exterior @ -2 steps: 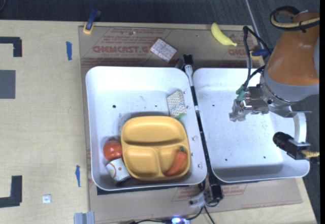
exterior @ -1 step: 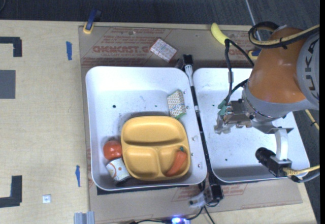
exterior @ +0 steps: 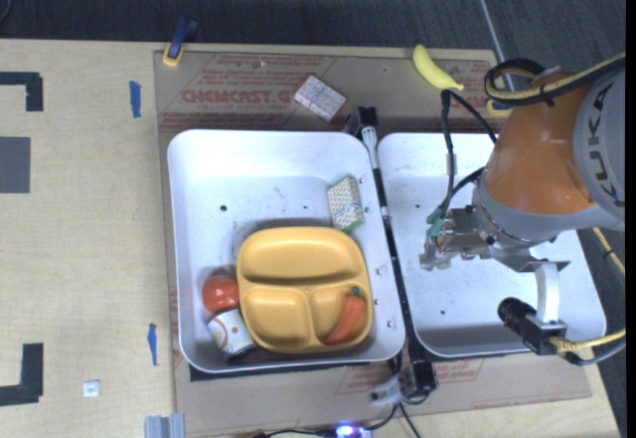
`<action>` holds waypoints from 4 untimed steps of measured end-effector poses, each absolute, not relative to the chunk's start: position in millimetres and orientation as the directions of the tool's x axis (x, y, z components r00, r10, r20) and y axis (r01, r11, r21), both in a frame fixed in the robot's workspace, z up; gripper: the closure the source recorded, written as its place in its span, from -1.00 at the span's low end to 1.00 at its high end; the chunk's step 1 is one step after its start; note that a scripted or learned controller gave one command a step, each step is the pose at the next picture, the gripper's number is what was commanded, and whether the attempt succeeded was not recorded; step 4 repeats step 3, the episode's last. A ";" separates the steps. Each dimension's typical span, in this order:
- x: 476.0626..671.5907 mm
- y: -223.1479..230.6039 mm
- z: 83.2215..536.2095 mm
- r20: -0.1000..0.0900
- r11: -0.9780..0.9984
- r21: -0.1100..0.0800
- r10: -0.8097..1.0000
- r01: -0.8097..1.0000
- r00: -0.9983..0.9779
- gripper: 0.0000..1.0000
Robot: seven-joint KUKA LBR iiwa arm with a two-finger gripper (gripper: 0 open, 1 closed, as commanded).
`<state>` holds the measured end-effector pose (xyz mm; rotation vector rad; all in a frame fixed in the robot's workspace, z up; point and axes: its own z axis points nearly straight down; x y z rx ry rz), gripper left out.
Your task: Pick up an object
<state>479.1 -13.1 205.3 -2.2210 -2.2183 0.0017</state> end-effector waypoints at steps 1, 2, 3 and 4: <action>479.2 -13.0 205.4 0.001 -0.001 -0.002 1.000 1.000 0.001 -1.00; 479.2 -13.0 205.4 0.001 -0.001 -0.002 1.000 1.000 0.001 -1.00; 634.9 -77.1 184.9 -0.002 0.000 0.002 1.000 1.000 0.000 -1.00; 634.9 -77.1 184.9 -0.002 0.000 0.002 1.000 1.000 0.000 -1.00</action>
